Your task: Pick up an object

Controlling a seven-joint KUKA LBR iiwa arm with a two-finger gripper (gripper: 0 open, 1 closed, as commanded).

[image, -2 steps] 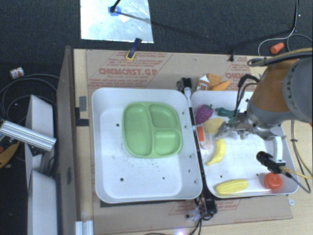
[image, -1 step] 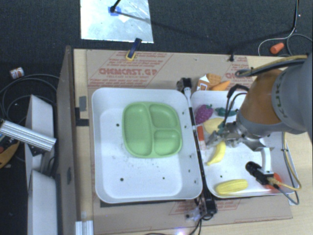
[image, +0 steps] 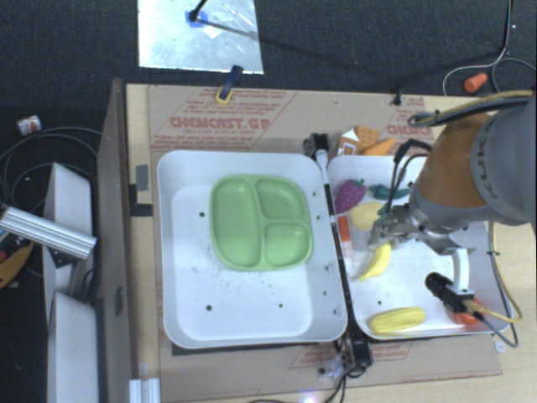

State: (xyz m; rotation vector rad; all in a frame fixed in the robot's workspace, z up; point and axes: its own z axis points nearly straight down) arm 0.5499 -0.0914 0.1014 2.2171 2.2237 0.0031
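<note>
Slanting lower-left to upper-right, the banana (image: 376, 261) meets the gripper (image: 388, 235).

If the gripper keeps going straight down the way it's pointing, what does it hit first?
Most likely the banana, lying right under the gripper in the right bin; depth is hard to judge from above.

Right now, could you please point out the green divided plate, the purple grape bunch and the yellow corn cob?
green divided plate (image: 241, 225): camera view, its large left compartment.
purple grape bunch (image: 349, 194): camera view, its middle.
yellow corn cob (image: 397, 319): camera view, its middle.
</note>
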